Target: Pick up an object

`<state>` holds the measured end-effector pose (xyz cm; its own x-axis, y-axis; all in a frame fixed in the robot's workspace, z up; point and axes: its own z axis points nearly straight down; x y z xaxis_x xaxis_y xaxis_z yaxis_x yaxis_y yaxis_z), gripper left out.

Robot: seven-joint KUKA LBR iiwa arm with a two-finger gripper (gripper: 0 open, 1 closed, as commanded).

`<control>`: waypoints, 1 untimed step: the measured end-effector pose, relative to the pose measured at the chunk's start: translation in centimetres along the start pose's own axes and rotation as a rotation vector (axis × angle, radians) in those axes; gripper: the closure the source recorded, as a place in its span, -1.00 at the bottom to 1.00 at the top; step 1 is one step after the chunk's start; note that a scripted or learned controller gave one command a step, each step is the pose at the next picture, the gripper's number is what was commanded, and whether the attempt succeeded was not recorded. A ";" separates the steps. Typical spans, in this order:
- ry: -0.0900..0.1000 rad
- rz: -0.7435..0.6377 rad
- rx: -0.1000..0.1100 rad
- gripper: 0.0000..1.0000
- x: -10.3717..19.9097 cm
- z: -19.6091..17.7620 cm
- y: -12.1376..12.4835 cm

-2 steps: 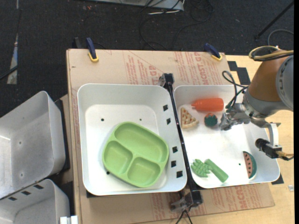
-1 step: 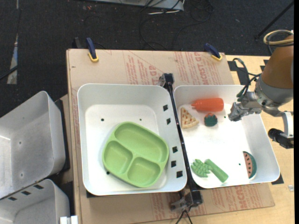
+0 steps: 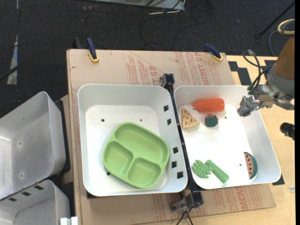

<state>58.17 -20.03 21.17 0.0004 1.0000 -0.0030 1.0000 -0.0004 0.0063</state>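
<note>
The right bin (image 3: 262, 139) holds an orange carrot (image 3: 208, 105), a waffle-patterned pizza slice (image 3: 188, 119), a small dark green round piece (image 3: 212, 121), a green broccoli-like piece (image 3: 210, 169) and a watermelon slice (image 3: 251, 165). My gripper (image 3: 245, 107) hangs over the right bin's upper right rim, to the right of the carrot. Nothing shows between its fingers.
The left bin (image 3: 93, 102) holds a light green divided plate (image 3: 136, 154). A black divider with clips runs between the bins. Other white bins (image 3: 28, 139) stand off the bench at the left. Clamps sit on the bench's far edge.
</note>
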 end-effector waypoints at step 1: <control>-0.001 -0.002 -0.002 1.00 -0.9 -5.8 0.6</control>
<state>58.68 -20.94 27.02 -0.0017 1.0000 -0.0040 1.0000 0.0017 0.0082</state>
